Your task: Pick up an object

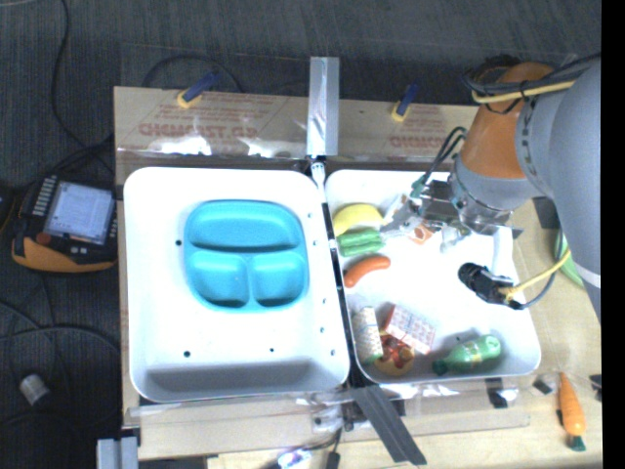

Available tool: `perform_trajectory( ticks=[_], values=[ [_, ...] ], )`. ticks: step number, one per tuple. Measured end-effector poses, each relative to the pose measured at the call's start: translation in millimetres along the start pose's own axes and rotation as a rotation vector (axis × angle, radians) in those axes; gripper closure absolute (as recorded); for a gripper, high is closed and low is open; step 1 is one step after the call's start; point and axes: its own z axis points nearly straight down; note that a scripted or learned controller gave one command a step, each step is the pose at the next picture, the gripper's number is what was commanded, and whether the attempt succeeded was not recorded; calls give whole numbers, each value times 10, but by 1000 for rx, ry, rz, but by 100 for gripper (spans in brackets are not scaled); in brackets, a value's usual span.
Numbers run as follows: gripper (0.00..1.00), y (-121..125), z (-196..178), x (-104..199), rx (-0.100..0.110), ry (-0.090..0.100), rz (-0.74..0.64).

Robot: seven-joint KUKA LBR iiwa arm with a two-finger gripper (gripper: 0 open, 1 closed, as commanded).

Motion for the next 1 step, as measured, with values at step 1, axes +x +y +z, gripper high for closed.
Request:
perform_trajectory(
  ticks=[1],
  values=[
    [0,249,-282,-571,-1,1,25]
  ],
)
